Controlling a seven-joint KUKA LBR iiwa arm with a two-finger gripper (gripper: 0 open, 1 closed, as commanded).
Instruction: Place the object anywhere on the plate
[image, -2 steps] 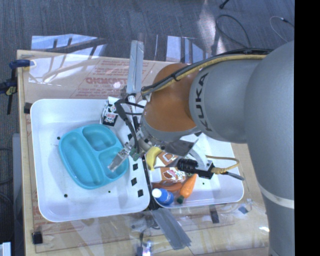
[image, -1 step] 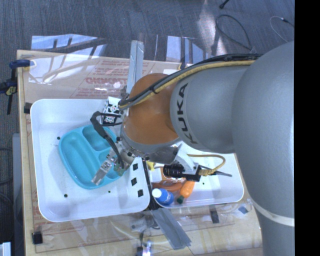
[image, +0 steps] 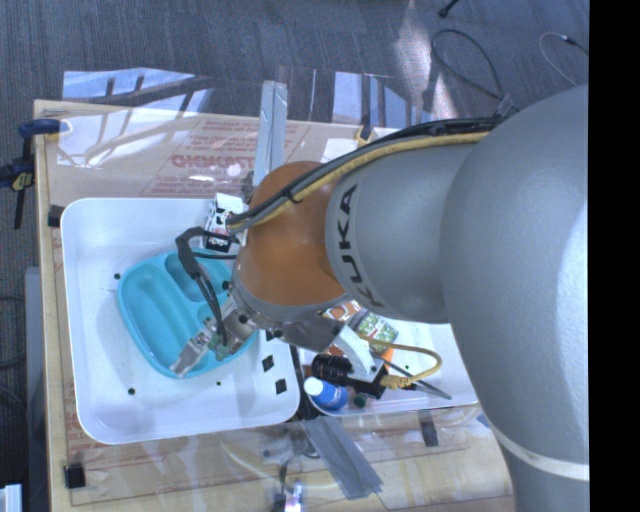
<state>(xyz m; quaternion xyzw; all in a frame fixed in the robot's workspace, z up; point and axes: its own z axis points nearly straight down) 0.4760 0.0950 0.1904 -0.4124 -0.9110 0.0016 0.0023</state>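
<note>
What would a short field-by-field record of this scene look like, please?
plate: blue, with moulded compartments, lying flat in the left bin
left bin: white and shallow, holds the plate
gripper: low over the plate's near right edge
held thing: cannot tell
arm: grey with an orange band, reaches in from the right
small blue thing: beside the left bin's near right corner, partly hidden under the arm, kind unclear
</note>
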